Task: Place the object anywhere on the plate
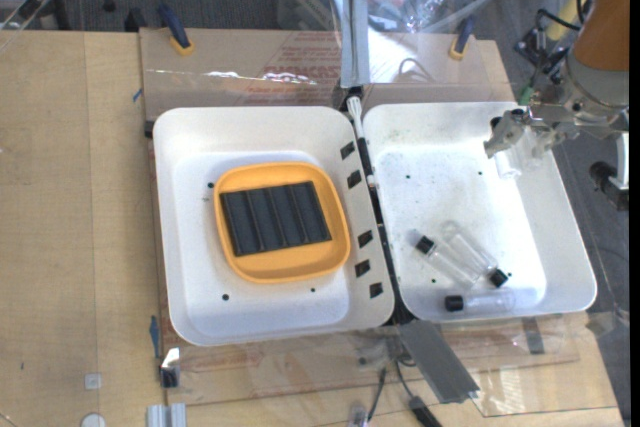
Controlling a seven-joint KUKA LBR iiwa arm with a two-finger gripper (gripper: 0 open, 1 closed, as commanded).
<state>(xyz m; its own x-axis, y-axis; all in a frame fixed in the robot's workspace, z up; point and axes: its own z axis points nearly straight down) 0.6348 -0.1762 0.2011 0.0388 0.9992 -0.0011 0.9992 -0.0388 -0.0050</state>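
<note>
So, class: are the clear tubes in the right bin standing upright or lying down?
Lying down. The clear tubes rest flat on the right bin's floor, their black caps pointing sideways.

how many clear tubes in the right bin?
2. One tube lies diagonally near the bin's middle; the other lies along the front wall, beside it. More could be hidden under the hand.

We see two smooth white plastic bins (190,215), the right one speckled with dark flecks, a matt orange plastic plate (283,260) with a ribbed black inset, clear glossy plastic tubes (460,257) with black caps, and a pale matt wood-grain table (60,215).
</note>
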